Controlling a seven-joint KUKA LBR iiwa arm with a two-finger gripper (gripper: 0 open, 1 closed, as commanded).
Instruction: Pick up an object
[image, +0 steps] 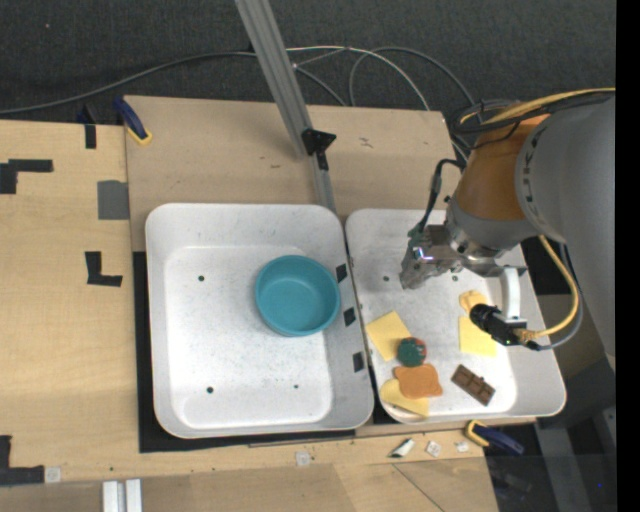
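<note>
The pincer (415, 270) hangs over the right bin (385, 240).

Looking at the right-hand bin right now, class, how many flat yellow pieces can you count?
3. One yellow square lies near the bin's left wall; a second sits to the right beside the arm; a paler one peeks out under the orange piece. The arm may hide more.
</note>
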